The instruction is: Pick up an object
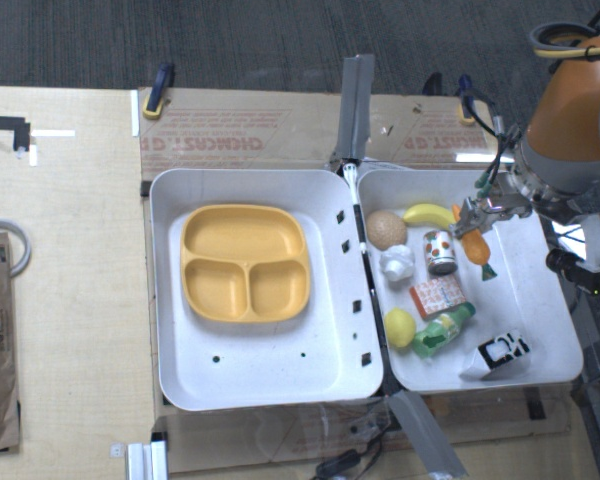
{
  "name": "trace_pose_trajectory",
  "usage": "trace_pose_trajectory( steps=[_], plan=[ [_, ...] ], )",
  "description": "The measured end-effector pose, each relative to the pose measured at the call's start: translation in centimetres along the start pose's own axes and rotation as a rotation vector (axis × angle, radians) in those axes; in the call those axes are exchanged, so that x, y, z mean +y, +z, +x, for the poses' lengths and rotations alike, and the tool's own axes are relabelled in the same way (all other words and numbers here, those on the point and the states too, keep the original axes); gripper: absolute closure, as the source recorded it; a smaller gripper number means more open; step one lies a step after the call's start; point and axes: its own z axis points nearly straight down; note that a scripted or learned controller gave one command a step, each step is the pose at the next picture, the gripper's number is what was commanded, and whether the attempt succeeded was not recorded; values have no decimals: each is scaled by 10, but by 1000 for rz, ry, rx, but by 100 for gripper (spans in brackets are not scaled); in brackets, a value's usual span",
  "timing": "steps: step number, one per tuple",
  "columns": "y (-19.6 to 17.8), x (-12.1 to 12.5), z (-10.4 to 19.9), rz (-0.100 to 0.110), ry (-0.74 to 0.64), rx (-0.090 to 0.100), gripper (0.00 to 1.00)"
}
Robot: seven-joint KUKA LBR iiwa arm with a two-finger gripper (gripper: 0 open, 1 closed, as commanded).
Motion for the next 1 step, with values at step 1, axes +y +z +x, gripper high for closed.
trace_pose_trajectory(
  steps=[1],
  plan=[
    [31, -27, 21, 3, 112, 2, 100]
  ],
)
